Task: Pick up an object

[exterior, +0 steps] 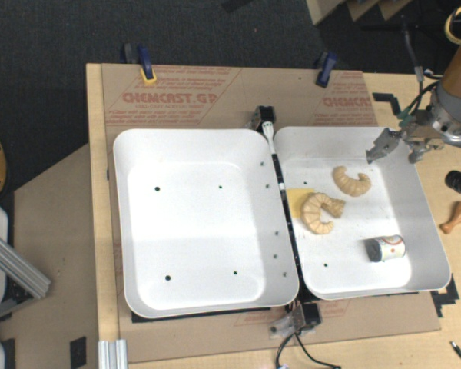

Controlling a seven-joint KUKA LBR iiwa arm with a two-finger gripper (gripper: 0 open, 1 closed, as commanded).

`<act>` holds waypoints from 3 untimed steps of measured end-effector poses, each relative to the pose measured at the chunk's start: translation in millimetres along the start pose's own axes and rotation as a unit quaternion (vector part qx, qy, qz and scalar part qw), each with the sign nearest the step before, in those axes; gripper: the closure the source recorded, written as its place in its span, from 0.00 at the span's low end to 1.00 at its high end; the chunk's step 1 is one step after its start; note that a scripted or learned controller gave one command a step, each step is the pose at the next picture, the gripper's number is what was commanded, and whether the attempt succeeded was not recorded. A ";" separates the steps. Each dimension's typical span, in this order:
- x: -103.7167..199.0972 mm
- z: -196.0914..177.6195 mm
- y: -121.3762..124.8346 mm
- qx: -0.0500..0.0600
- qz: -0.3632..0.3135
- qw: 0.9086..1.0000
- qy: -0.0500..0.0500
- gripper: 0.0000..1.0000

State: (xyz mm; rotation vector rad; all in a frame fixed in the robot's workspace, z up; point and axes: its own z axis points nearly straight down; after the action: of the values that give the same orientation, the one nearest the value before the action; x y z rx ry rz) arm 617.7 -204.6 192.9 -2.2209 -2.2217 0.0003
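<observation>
2 shallow white bins sit side by side on a brown board; the left bin (131, 206) has only small dark holes in its floor, and the right bin (422, 229) holds the loose things. Near the middle of the right bin lies a tan croissant (352, 181), curved like a crescent. Just below and to its left lies a second croissant (320, 212), paler and ribbed, resting partly on a flat yellow piece (296, 201) that reaches toward the divider between the bins. Closer to the front right corner, well apart from both, a small white cylinder with a dark end (386, 248) lies on its side. The arm comes in from the right, and its gripper (399, 146) hangs over the upper right part of the right bin, above and to the right of the tan croissant and not touching it. Its 2 dark fingers (380, 147) stand spread apart with nothing between them, so the pincer is wide and holds nothing. 2 blue clamps (144, 61) grip the far edge of the board, and a small black bracket (264, 118) sits at the top of the seam between the bins.
</observation>
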 end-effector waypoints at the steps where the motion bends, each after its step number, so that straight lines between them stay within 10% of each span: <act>1: -9.1 111.6 46.5 0.002 -0.001 1.000 0.007 0.00; 2: 72.1 106.5 49.7 0.001 -0.003 1.000 0.002 0.00; 3: 223.2 -0.2 35.6 -0.007 -0.008 1.000 0.003 0.00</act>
State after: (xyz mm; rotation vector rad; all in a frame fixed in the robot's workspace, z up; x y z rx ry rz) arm 653.2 18.6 193.1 -2.2067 -2.2424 -0.0226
